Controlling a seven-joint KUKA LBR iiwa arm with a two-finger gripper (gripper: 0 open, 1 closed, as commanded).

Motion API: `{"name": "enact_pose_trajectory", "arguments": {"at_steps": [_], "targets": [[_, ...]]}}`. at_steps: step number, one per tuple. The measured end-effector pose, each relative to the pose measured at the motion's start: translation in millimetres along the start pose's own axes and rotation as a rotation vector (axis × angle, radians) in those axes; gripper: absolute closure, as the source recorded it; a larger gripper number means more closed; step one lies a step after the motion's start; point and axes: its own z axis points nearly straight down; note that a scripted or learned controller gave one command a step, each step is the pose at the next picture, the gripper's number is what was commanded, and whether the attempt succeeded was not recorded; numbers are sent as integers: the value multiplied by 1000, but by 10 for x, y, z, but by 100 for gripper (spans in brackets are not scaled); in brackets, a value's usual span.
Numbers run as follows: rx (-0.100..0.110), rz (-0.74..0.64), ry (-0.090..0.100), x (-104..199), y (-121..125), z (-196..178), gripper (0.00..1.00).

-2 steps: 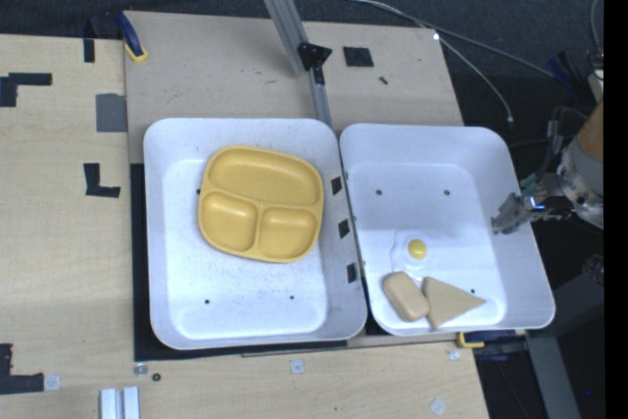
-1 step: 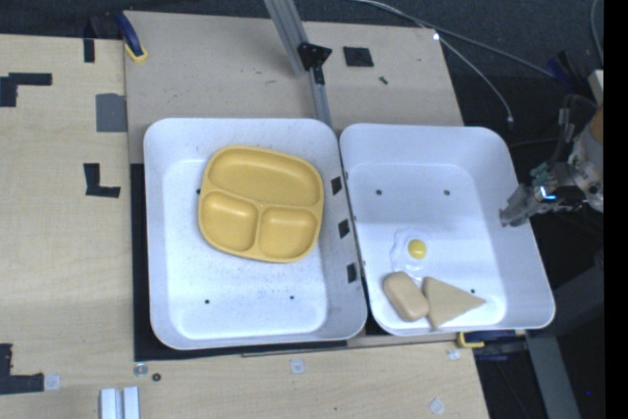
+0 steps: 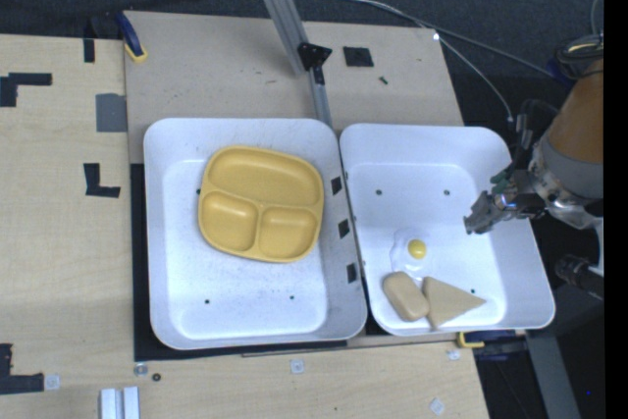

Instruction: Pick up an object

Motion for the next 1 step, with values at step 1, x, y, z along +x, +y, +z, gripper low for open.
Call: {"name": "enact_pose_trajectory", "arguments": {"at_steps": [1], "targets": [[0,0,0,496,-62,48,100]]}}
